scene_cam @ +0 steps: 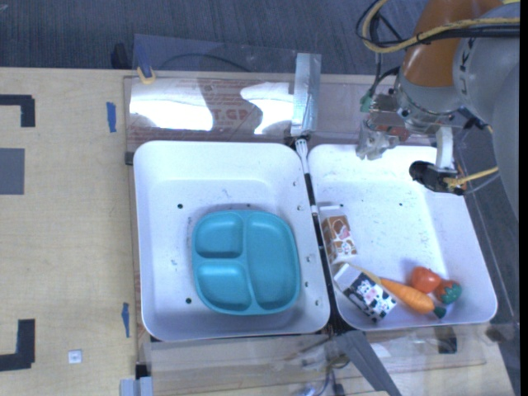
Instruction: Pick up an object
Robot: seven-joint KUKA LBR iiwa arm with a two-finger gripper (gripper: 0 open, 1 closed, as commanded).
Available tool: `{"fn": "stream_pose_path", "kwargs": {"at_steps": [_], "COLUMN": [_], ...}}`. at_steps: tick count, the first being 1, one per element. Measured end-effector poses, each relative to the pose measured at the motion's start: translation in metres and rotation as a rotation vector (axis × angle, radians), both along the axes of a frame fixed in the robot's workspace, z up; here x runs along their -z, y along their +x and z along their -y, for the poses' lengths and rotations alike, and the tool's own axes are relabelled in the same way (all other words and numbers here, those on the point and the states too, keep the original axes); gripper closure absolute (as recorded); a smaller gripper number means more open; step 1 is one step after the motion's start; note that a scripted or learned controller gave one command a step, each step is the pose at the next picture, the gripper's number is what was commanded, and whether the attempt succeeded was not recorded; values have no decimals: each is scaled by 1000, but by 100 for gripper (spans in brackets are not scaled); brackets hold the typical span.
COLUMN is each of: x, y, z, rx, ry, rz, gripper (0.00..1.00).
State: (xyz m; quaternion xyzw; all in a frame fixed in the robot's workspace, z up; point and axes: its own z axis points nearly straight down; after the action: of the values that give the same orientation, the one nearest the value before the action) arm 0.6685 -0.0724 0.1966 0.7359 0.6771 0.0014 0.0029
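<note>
Camera view: the tool point(375, 143) is hovering with nothing visibly gripped, its opening probably unreadable; the carrot point(406, 294), well below it, is lying unpicked.

A pale wooden bench point(62, 221) filled the left side, its grain running lengthwise. Black angular marks point(21, 110) sat along its left edge, and strips of blue tape point(110, 116) clung near the bins' side. Beyond the bench's far edge lay dark grey carpet point(206, 11). A clear plastic sheet point(214, 97) at the far edge threw back bright glare from overhead light.
</note>
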Motion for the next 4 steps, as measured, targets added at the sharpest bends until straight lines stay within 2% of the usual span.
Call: {"fn": "stream_pose_path", "kwargs": {"at_steps": [1, 2, 3, 4], "x": [-101, -156, -123, -133], "y": [0, -24, -49, -1], "z": [-21, 4, -45, -89], "rx": [-174, -79, -221, -480], "ry": [0, 0, 2, 0], "rz": [3, 3, -8, -1], "gripper": [100, 100, 100, 100]}}
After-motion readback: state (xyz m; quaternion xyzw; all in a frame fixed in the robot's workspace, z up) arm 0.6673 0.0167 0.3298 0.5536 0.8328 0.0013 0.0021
